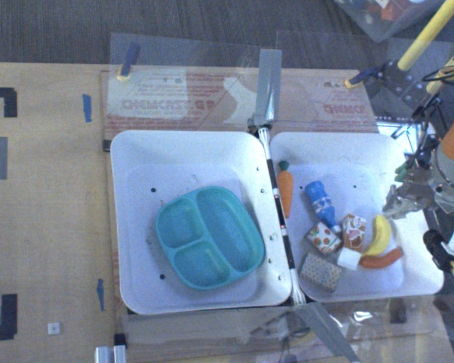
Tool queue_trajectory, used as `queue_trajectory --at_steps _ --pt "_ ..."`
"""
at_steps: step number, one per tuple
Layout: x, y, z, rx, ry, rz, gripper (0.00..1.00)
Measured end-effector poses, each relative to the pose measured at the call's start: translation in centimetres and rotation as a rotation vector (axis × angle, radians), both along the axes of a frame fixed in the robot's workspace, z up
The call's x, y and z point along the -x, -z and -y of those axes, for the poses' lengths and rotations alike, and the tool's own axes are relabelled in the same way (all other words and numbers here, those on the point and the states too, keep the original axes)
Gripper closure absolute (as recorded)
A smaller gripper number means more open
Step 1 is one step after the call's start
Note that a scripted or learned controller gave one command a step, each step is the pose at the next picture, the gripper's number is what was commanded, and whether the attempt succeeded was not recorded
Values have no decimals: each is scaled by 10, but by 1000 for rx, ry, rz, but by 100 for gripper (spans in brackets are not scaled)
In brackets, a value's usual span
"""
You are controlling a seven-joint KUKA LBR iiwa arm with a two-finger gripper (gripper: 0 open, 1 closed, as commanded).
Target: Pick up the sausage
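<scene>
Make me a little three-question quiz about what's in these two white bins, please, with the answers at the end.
1. True or false: the teal divided plate lies in the same bin as the carrot.
2. Which thing touches the sausage? A) the blue bottle B) the banana C) the carrot
3. Fill in: the gripper hangs over the ____ bin, as the camera sees it.

Key: 1. False, the plate is in the left bin and the carrot in the right one. 2. B. 3. Right.

Two bins (136, 153), one tray (209, 237), seven foods.
</scene>
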State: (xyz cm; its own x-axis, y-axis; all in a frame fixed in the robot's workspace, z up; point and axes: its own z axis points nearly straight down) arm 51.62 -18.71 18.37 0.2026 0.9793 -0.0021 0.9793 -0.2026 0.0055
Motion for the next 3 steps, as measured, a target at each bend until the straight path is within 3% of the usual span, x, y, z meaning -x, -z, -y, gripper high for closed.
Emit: queue_trajectory --at_steps 1,2,3 --pt "-30 -38 -38 -3 -1 -4 100" --pt "-73 -29 -101 -2 61 -4 100" --pt "1 62 -59 -4 141 2 100"
